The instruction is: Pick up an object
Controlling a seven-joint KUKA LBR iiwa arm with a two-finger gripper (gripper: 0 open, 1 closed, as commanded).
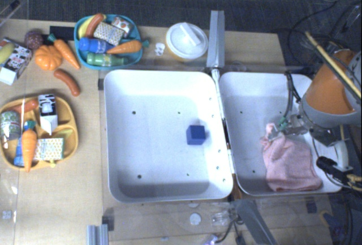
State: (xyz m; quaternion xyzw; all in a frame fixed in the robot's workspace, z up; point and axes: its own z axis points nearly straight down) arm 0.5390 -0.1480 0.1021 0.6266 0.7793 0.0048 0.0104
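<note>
Gripper (277,132) low in right bin (249,91), right of frame, at upper-left edge of pink cloth (289,163); finger state cannot tell. Cloth lies flat on bin floor, not lifted. Blue cube (196,134) untouched in left bin (147,97). Pick not yet done

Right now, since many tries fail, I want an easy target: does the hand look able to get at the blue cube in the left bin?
Probably yes. The blue cube sits alone on the left bin's open floor, apart from its walls. The hand is over the pink cloth in the right bin; the low divider looks crossable.
</note>
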